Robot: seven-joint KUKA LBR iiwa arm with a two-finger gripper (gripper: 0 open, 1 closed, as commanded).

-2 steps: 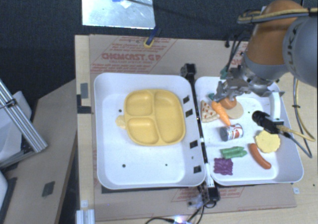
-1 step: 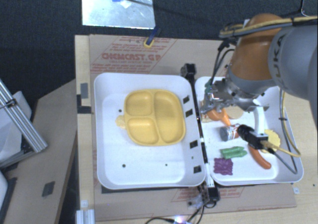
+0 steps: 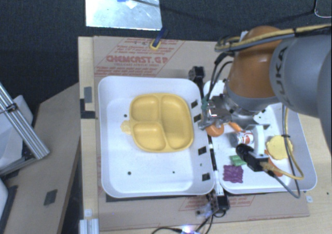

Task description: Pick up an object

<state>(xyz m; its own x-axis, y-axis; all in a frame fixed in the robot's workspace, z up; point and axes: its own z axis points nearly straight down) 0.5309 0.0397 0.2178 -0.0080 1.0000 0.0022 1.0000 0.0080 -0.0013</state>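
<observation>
Two white bins (image 3: 111,124): one yellow divided tray (image 3: 155,122) left, one purple piece (image 3: 233,174) right (jaws (image 3: 215,120) state unclear).

The left bin (image 3: 111,139) has free floor at 6 o'clock and 9 o'clock of the yellow divided plate (image 3: 157,122), which takes its middle. The right bin (image 3: 306,173) is crowded: the grey arm (image 3: 290,77) covers its 12 o'clock half, and an orange piece (image 3: 215,129), a small can (image 3: 244,138), a purple cluster (image 3: 233,174) and a yellow piece (image 3: 277,147) lie near together below.
</observation>
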